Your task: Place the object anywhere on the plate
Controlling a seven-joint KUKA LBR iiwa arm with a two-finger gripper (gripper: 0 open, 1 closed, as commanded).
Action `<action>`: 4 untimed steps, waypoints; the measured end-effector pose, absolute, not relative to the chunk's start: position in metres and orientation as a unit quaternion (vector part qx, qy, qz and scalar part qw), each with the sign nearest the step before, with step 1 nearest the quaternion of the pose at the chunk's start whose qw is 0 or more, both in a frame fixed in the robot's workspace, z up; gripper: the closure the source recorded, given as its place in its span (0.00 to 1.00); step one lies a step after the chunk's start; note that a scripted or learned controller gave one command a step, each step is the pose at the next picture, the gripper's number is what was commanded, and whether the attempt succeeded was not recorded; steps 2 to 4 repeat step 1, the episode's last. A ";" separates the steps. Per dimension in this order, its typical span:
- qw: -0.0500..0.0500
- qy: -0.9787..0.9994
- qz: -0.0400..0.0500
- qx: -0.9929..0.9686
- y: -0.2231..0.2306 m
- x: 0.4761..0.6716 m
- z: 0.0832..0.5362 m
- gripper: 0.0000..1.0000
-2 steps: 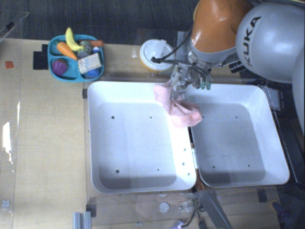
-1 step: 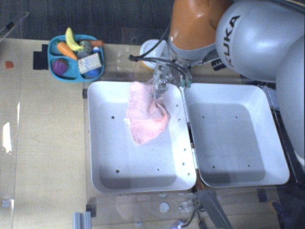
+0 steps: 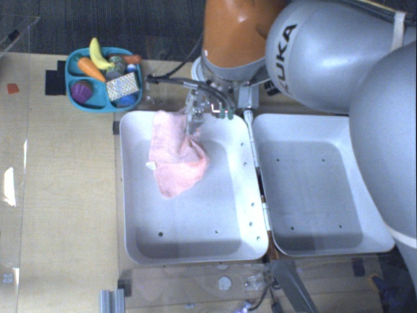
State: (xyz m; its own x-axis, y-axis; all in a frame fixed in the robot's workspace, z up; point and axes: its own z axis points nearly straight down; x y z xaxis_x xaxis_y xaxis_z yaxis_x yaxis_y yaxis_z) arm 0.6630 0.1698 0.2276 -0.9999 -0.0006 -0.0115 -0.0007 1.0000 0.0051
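Two bins; gripper (image 3: 194,124) pinches the pink cloth (image 3: 174,154), lifting one edge so it can travel toward the plate (image 3: 104,79)

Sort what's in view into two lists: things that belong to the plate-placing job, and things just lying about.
Belongs to the job:
- pink cloth, lying in the left bin
- blue divided plate, beyond the left bin
- end effector, at the cloth's far edge

Just lying about:
- right bin
- toy banana, carrot and other play food already on the plate
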 end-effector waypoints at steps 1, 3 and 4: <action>0.006 1.000 0.003 0.000 0.170 0.663 0.228 0.00; 0.006 1.000 0.003 0.000 0.170 0.663 0.228 0.00; 0.006 1.000 0.003 0.000 0.170 0.663 0.228 0.00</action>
